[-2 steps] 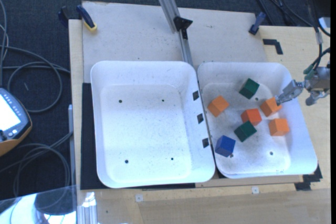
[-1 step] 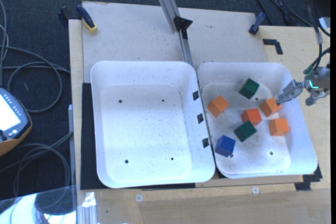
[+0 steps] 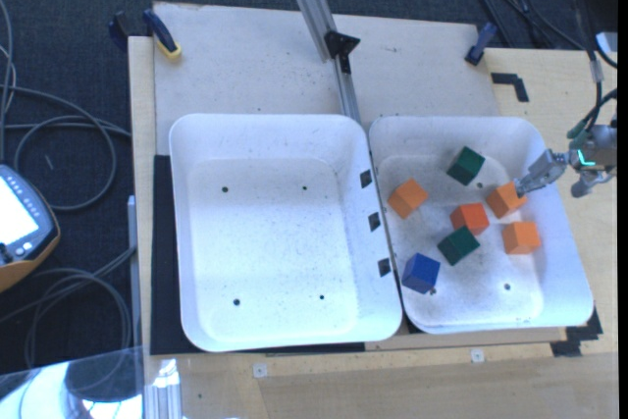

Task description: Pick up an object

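The gripper point(image 3: 538, 174) reaches into the right bin point(image 3: 559, 299); whether it is clenched or released I cannot tell; the nearest orange block point(image 3: 504, 200) sits just beside its tip, toward the bin's middle.

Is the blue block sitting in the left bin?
No, the blue block sits in the right bin, near its front left corner, beside a green block.

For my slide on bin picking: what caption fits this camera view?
Tool reaching from the right toward an orange block among seven blocks in the right bin.
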You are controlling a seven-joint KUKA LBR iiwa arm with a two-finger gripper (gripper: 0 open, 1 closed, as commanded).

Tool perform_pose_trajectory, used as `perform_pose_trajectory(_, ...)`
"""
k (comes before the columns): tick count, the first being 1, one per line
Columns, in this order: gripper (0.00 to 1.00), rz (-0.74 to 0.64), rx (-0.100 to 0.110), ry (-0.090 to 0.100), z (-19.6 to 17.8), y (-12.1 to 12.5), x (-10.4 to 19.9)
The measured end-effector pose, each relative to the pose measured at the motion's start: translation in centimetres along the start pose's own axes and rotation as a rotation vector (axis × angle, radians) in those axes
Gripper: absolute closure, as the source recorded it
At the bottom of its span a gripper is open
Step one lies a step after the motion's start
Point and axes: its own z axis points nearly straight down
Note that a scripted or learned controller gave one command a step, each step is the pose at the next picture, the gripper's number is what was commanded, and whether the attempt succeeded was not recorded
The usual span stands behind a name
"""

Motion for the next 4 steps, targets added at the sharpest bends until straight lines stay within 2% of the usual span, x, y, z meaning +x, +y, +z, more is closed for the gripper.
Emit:
perform_pose_trajectory(1,0.00,-0.001,0.009,0.002,14.6,5.4,-0.1)
perform_pose_trajectory(2,0.00,-0.002,0.009,0.004,19.3,4.0,3.5)
perform_pose_trajectory(3,0.00,0.000,0.008,0.004,19.0,-0.6,7.1)
perform_pose_trajectory(4,0.00,-0.003,-0.001,0.000,19.0,2.7,9.7)
